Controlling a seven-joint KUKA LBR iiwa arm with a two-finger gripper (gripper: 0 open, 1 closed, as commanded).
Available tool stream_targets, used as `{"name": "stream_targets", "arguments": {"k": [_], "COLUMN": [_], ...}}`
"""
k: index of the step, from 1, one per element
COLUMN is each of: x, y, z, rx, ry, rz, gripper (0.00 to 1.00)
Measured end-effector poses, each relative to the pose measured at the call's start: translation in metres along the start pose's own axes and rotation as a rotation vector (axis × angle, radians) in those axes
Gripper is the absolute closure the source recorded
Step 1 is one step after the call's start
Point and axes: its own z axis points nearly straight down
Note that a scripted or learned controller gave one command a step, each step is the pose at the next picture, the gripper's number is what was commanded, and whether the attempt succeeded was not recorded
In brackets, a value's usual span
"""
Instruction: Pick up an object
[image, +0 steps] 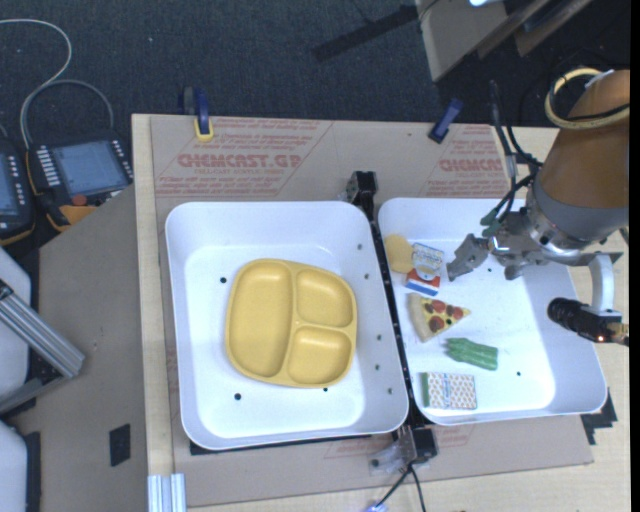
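Camera view shows the claw (487, 252), open and empty at right, which should descend squarely over the pizza slice (437, 317).

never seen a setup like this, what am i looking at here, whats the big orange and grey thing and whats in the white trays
One camera looks down at a slant on a bench. The orange and grey thing is a robot arm reaching in from the right; its gripper hangs over the right bin, with nothing visibly between its fingers. That bin holds a toy pizza slice, a small milk carton, a green toy vegetable, a yellow piece and a patterned card. The left bin holds a yellow divided plate.
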Motion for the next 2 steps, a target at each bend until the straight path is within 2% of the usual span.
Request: {"name": "stream_targets", "arguments": {"k": [1,2], "x": [0.0,-0.009], "y": [0.002,-0.002], "z": [0.063,0.119], "rx": [0.008,0.008], "ry": [0.001,0.001], "rz": [0.001,0.002], "gripper": [0.0,0.0]}}
